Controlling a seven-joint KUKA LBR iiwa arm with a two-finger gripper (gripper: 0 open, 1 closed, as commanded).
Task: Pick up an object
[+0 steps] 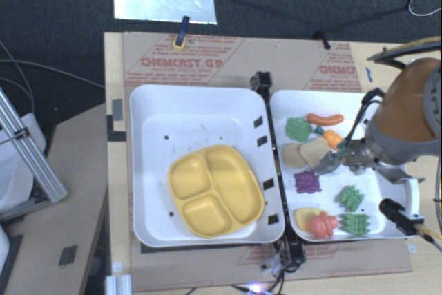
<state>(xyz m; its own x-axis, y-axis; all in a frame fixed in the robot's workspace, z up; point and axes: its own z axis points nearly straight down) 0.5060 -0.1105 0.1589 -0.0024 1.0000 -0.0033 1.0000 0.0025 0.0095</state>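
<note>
The end effector (330, 161) hangs low in the right bin (387, 101), right by the tan slice (304, 152) near the bin's left wall, and tbh I can't tell if it's spread or pinched. Imo center over that slice, w/ clearance from the purple toy (307, 182), before closing.

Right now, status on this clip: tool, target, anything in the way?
Tool low in right bin, beside tan piece. Nothing visibly held. Purple toy and orange carrot crowd close. Yellow tray sits in left bin.
</note>
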